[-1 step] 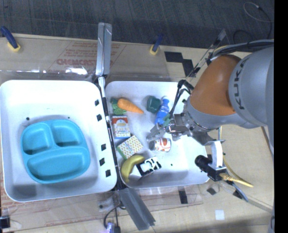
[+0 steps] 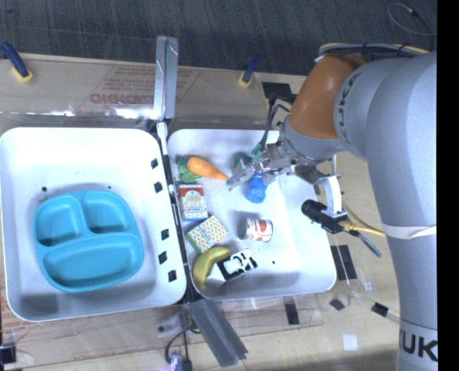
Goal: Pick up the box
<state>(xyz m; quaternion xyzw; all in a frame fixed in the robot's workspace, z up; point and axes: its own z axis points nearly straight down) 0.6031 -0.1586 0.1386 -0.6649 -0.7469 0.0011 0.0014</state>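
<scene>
Lying in the right bin (image 2: 311, 273), the box (image 2: 192, 203) sits against the left wall, long axis running near to far, carrot (image 2: 206, 168) just beyond. Farther right, the gripper (image 2: 249, 172) hovers; its grip cannot be told.

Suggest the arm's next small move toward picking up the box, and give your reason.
Probably shift the hand left and toward the bin's near edge, over the box. The hand now sits above a blue object, well right of the box, with a carrot nearby.
</scene>
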